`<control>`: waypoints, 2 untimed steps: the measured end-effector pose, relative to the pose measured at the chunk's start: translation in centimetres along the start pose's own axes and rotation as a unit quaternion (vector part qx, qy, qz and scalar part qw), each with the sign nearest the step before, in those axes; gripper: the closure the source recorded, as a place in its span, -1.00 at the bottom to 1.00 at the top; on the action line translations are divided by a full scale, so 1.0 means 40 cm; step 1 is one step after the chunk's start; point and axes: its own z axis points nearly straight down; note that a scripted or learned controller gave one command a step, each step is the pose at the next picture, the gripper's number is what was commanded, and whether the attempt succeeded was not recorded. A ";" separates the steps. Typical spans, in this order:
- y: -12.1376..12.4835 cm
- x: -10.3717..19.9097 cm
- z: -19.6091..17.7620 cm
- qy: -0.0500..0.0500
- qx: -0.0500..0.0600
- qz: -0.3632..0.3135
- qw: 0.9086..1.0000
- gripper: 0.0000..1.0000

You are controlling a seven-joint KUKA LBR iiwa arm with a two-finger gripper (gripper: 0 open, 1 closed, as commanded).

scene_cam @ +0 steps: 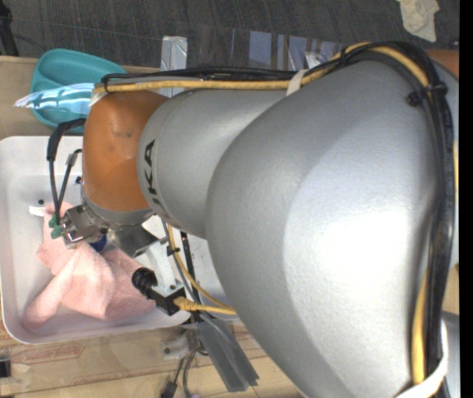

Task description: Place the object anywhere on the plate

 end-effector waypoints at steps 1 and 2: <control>-0.084 0.004 -0.522 0.000 -0.001 -0.020 1.000 1.00; -0.065 -0.059 -0.217 -0.001 0.001 -0.075 0.997 1.00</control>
